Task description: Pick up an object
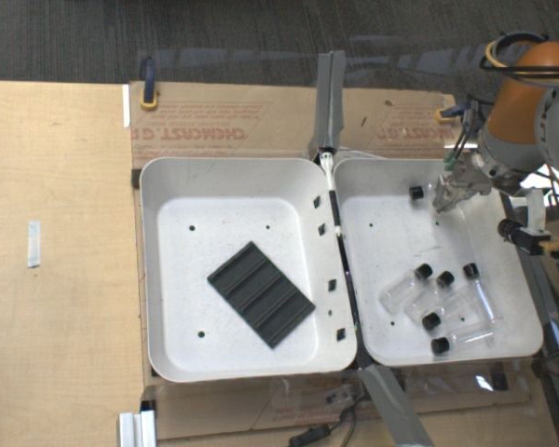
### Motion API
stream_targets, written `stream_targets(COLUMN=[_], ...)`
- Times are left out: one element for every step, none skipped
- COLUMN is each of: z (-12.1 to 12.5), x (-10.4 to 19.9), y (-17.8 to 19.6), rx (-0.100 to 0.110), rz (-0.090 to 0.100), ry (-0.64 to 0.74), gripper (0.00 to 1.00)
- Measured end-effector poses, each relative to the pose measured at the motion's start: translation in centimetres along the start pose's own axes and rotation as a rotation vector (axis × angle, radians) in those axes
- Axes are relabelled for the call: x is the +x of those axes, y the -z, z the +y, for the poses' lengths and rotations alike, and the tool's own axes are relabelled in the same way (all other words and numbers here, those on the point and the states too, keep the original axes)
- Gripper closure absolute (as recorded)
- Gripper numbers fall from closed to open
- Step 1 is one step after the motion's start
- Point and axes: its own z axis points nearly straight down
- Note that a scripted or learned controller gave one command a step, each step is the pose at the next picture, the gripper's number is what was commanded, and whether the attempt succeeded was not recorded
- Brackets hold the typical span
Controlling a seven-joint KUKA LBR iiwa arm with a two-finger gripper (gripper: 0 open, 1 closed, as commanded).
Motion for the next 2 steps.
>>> stream_targets(z=[0.0,0.2], x=[0.0,1.4], y=[0.0,-0.3], rx=[0.000,-0.007], rz=[0.000,-0.004], ry=[0.000,0.017], gripper=[0.00,0.00])
